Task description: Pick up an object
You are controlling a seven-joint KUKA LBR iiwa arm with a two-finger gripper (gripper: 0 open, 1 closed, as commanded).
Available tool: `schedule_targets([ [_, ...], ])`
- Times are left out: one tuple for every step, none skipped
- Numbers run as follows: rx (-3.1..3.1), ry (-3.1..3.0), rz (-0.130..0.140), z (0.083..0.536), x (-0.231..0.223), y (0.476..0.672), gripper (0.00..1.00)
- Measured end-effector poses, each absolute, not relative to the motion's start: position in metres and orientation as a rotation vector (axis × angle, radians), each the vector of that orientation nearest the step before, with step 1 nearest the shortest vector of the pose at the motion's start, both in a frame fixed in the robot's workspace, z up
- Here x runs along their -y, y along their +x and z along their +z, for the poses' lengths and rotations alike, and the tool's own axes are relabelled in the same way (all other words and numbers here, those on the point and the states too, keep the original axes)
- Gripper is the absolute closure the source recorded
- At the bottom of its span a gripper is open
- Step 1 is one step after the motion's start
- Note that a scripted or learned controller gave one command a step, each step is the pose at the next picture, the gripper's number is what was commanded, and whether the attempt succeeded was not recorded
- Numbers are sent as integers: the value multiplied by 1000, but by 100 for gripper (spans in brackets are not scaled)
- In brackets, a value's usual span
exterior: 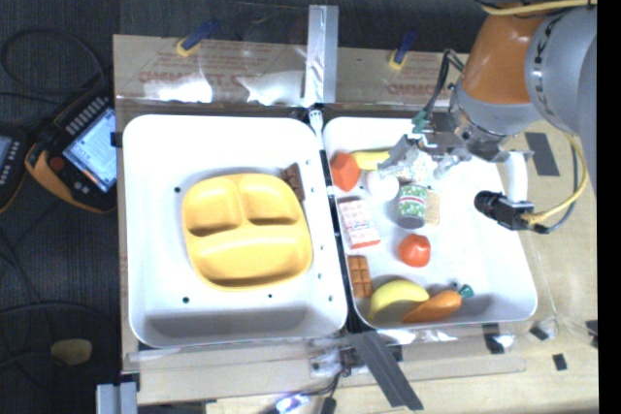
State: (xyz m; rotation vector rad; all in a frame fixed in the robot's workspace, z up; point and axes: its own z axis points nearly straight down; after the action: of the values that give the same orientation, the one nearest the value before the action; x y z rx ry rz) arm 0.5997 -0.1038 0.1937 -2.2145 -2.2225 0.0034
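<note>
My gripper (419, 164) hangs over the back of the right bin (505, 252), fingers spread open with nothing between them. Just in front of it stands a small can with a green label (412, 203). To its left lie an orange-red pepper-like piece (343, 170) and a yellow banana (370, 159). A red tomato (414, 250) sits mid-bin. A red-and-white packet (357, 221) and a chocolate bar (360, 276) lie along the left wall. A yellow-green fruit (392, 294) and a carrot (435, 304) rest at the front.
The left bin (146, 208) holds a yellow compartment tray (247, 228) and a small brown piece (294, 177) by the divider. A black cable and fitting (500, 206) hang off the arm over the right bin's right side. A teach pendant (82, 155) lies left of the bench.
</note>
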Motion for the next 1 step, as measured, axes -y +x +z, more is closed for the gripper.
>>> schedule_targets([
  [2309, -2142, -8, 97, 139, 596, 0],
])
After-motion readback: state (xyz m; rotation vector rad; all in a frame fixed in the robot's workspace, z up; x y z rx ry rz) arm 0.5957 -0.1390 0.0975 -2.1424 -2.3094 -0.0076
